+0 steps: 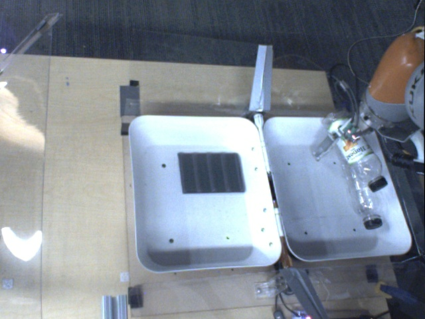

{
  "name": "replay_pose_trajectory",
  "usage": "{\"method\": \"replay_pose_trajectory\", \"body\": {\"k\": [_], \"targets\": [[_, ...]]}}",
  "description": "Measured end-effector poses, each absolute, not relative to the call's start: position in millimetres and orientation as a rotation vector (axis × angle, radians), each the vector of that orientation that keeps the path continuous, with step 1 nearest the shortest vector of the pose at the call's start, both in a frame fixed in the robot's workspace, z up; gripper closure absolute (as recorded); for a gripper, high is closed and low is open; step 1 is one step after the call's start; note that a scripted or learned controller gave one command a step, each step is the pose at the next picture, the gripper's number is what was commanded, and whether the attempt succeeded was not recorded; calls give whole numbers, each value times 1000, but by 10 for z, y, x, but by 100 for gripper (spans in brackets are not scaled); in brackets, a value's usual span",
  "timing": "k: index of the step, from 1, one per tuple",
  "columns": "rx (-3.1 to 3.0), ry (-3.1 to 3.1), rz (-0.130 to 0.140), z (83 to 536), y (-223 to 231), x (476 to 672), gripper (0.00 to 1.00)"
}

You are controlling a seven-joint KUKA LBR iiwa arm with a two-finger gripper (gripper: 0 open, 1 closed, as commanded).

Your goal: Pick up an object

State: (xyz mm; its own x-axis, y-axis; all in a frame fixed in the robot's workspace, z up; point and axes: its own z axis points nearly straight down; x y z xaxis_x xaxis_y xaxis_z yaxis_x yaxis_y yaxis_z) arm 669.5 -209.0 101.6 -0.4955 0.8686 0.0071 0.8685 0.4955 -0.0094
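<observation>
A dark grey ribbed rectangular pad (211, 173) lies flat in the middle of the left bin (149, 198). My gripper (374, 203) hangs over the right side of the right bin (299, 198), well to the right of the pad. Its two black fingertips (376, 183) stand apart, with just the white bin floor between them, so it is open. The arm with its orange band (393, 65) comes in from the upper right.
A metal post (261, 78) stands upright behind the seam between the two bins. Small black brackets (131, 98) sit on the wooden bench at the left bin's corners. Cables run along the right edge of the bench.
</observation>
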Motion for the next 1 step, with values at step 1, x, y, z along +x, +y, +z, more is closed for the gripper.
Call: {"method": "replay_pose_trajectory", "body": {"k": [1], "targets": [[-1525,-2730,12,993,-2098,6682,0]]}}
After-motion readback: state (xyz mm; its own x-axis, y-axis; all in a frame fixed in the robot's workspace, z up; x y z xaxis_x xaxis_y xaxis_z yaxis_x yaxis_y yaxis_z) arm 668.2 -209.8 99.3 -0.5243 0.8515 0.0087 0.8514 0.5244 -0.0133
